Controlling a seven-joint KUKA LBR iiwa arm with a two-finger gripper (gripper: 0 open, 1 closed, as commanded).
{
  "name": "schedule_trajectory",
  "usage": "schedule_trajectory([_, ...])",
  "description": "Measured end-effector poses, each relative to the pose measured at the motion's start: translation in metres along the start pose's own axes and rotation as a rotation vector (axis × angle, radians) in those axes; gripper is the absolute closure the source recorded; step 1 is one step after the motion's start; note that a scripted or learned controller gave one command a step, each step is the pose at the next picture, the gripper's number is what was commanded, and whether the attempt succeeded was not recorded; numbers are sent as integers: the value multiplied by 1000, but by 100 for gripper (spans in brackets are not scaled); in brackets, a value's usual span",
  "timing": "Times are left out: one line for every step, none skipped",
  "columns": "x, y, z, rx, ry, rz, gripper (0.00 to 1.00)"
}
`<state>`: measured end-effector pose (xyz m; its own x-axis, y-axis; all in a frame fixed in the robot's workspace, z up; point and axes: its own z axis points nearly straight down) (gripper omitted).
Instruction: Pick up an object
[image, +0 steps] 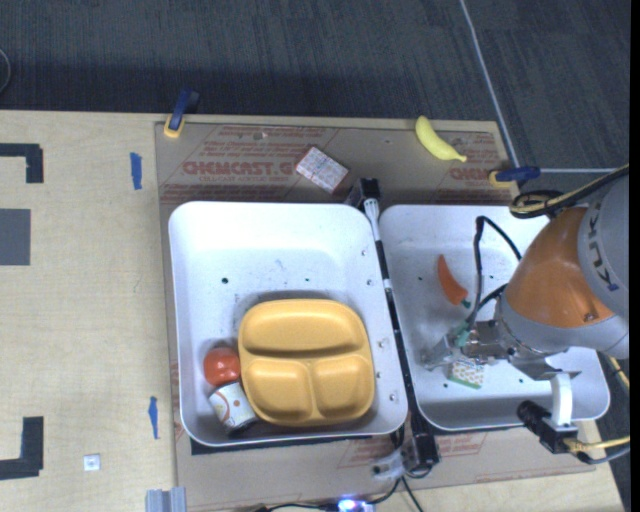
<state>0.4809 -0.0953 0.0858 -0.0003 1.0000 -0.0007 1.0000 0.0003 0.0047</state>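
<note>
Gripper (468, 345) is reaching low into the right bin (420, 240), directly over a small green-and-white item (465, 374) (finger state cannot be determined). An orange carrot-shaped piece (451, 281) is lying nearby. A yellow divided tray (305, 360) is occupying the left bin (200, 250).

Divided tray (303, 358) in left bin (190, 240), ball (222, 365) beside it
</note>
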Motion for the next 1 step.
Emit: schedule_trajectory([-2, 0, 0, 0, 0, -1, 0])
